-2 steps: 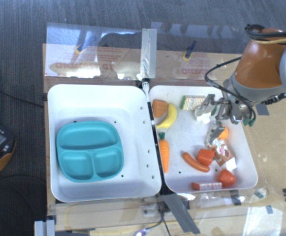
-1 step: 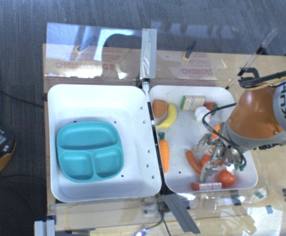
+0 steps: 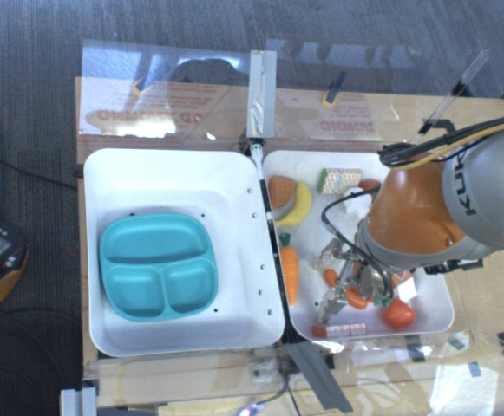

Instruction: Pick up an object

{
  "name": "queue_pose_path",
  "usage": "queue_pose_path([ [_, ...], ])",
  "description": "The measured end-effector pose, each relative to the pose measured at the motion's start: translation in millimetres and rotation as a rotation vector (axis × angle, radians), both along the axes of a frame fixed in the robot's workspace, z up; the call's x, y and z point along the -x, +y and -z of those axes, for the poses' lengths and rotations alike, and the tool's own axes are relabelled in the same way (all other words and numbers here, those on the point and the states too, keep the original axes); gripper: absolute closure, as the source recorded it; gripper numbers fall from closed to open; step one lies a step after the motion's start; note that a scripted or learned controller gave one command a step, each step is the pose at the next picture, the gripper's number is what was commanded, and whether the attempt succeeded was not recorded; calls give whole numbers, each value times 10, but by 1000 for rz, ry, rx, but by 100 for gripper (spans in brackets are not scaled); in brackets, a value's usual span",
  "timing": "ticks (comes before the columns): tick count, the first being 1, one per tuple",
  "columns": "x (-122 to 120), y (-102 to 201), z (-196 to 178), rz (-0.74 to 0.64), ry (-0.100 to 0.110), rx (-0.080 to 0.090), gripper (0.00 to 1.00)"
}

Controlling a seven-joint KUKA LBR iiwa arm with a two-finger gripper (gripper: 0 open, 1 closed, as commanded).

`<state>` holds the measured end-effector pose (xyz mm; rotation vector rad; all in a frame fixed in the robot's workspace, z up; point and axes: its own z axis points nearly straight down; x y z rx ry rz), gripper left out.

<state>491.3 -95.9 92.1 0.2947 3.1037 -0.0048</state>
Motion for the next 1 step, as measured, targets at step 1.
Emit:
queue_pose_path([
  [1, -11, 2, -99, -1, -1, 3, 100],
])
